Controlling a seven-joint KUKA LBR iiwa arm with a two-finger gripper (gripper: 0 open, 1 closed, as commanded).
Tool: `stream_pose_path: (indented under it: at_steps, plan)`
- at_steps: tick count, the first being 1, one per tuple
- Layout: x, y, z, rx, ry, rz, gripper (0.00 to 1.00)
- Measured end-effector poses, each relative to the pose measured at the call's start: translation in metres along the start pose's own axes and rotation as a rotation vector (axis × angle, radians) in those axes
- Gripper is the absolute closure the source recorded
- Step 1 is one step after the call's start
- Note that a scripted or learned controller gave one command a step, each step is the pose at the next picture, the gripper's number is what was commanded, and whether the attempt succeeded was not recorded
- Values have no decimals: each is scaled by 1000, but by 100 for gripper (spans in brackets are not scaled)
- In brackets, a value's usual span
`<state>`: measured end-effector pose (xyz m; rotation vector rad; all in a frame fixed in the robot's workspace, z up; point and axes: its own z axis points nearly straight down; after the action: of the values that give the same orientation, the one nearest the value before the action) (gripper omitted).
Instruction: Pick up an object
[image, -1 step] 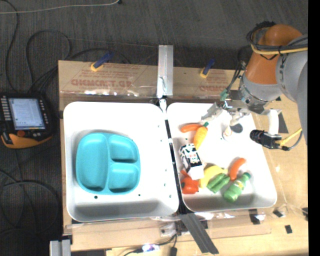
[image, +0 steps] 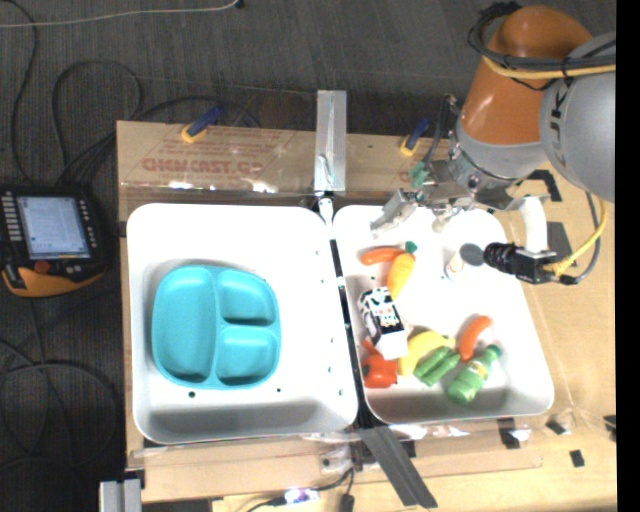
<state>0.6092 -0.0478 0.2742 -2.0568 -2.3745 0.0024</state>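
While it hangs over the right bin (image: 520, 395), the gripper (image: 425, 205) has its jaws parted, holding nothing

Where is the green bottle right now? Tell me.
The green bottle lies in the right bin, near its front right corner, just right of the green pepper and below the small orange carrot.
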Motion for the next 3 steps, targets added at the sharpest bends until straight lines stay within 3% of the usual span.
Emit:
stream_pose_path:
  at_steps: [1, 2, 3]
  plan:
    - [-36, 22, 91, 1, -1, -72, 0]
    - [-59, 25, 185, -11, -4, -97, 0]
    - [-72, 51, 186, -1, -3, -191, 0]
